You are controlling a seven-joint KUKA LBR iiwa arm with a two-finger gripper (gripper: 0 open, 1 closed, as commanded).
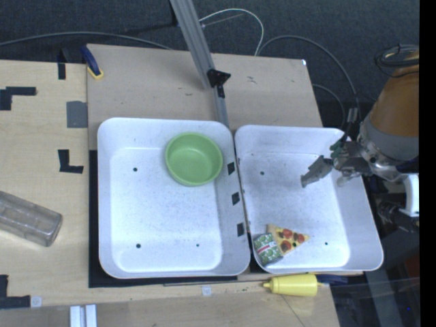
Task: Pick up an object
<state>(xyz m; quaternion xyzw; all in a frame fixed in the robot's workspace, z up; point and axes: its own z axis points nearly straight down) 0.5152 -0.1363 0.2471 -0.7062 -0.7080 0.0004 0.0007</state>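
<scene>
A green bowl (pixel 194 159) sits upright in the left bin (pixel 122 196), near its far right corner. A pizza-slice toy (pixel 289 238) lies near the front of the right bin (pixel 340 203), and a small green packet (pixel 267 248) rests beside it at the front left corner. My gripper (pixel 320 171) hangs over the right half of the right bin, reaching in from the right, well behind the pizza slice. Nothing shows between its fingers.
A yellow bottle (pixel 294 285) lies on the bench just in front of the right bin. A clear plastic cylinder (pixel 27 218) lies at the far left. A grey pole (pixel 194 33) slants down to the bins' far edge. Cables loop behind the bins.
</scene>
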